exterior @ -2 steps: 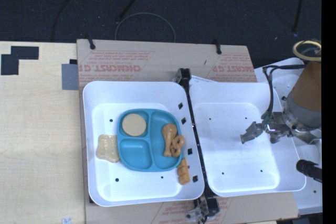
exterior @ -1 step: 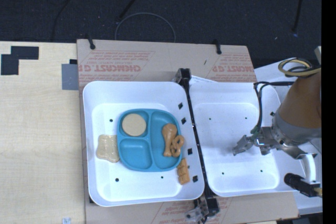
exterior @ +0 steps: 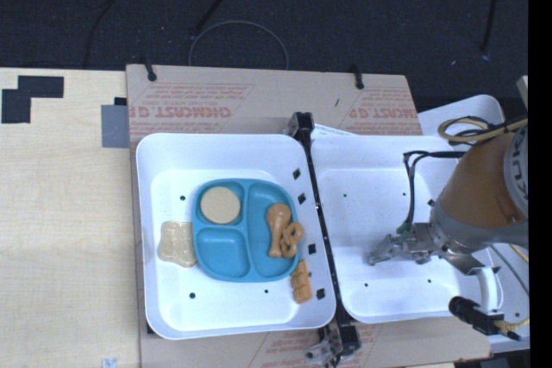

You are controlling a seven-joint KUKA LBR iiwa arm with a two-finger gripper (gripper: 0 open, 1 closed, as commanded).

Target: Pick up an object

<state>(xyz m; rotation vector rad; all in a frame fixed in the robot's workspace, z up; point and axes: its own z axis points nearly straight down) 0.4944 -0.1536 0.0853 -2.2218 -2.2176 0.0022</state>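
Note:
My gripper (exterior: 385, 252) hangs low over the floor of the right bin (exterior: 362, 185), near its middle, with nothing visible in it. All the objects are in the left bin (exterior: 172, 158). A blue divided plate (exterior: 226, 258) there carries a round tan disc (exterior: 219, 205) and a brown twisted piece (exterior: 278, 224) beside a pretzel shape (exterior: 292, 238). A pale bread-like slab (exterior: 178, 243) lies against the plate's left edge. Small brown lumps (exterior: 301, 281) sit off the plate's lower right corner, close to the divider.
A black divider bar (exterior: 316, 220) runs between the two bins. The arm's grey and orange wrist (exterior: 483, 194) leans in over the right bin's right side, with cables (exterior: 466, 129) above it. Cardboard (exterior: 259, 103) lies under the bins.

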